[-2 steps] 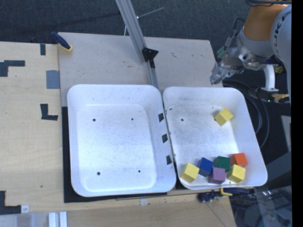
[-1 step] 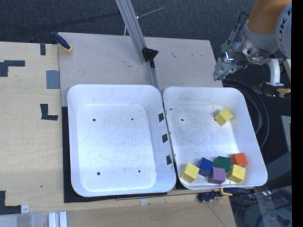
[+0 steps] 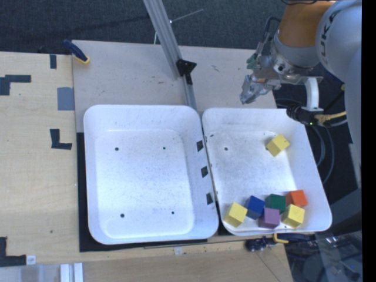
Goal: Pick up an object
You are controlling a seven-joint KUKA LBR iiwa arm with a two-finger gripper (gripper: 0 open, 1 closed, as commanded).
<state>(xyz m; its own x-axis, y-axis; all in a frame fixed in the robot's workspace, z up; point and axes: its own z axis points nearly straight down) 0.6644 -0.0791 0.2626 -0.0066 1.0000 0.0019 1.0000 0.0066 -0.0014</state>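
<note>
You see the gripper [image 3: 251, 93] hanging above the far edge of the right bin [image 3: 247, 157]; whether it is wide or narrow you cannot tell. A lone yellow cube [image 3: 277, 144] sits far-right in that bin, well apart from the near-right cluster of blocks [image 3: 267, 209].

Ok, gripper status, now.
Gripper: above the far edge of the right bin, nothing visible between its fingers; open or closed cannot be told from this view.
</note>
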